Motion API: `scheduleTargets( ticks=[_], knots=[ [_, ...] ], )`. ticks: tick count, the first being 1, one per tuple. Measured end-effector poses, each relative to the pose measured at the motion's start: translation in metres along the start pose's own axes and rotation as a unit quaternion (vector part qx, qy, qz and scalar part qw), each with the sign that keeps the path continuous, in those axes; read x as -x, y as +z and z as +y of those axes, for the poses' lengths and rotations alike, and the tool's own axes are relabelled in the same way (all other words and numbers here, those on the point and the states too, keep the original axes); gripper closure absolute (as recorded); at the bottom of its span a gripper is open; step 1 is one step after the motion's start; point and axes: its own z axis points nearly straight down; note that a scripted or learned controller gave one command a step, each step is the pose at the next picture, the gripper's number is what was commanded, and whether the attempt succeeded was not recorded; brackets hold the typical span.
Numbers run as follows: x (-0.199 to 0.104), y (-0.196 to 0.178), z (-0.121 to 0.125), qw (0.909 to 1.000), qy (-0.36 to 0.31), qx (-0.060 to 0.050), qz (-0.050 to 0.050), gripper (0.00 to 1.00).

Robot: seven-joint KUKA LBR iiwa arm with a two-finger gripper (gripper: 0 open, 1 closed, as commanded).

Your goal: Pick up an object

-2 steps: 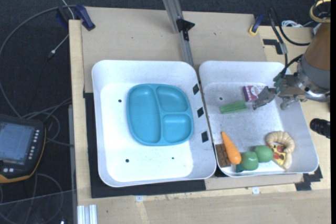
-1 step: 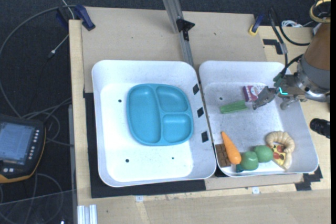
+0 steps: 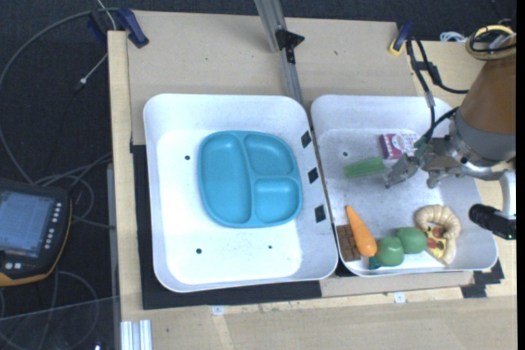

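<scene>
Your gripper (image 3: 404,173) is hanging over the middle of the right bin (image 3: 361,115), just beside a green stick (image 3: 363,168) and a purple packet (image 3: 397,145). Its fingers are sitting a little apart, holding nothing. A carrot (image 3: 361,231) is lying near the bin's front edge.

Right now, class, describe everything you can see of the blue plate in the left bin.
The blue plate is a light blue, smooth plastic-looking tray with rounded corners, divided by raised ridges into three sections: one long one on the left and two smaller ones on the right. It lies flat, slightly turned, near the middle of the left bin. Nothing lies in it, and only the bin floor touches it.
</scene>
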Motion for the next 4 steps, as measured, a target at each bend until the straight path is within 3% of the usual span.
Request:
scheduleTargets(
  ticks=[1,2,3,4],
  knots=[
    [0.003,0.058,0.008,1.0,0.0,0.0,0.0,0.0],
    [0.002,0.067,0.008,1.0,0.0,0.001,0.0,0.0],
    [0.002,0.055,0.009,1.0,-0.001,0.003,0.0,1.0],
    [-0.001,-0.009,0.012,1.0,-0.001,0.007,-0.002,1.0]
  ],
)
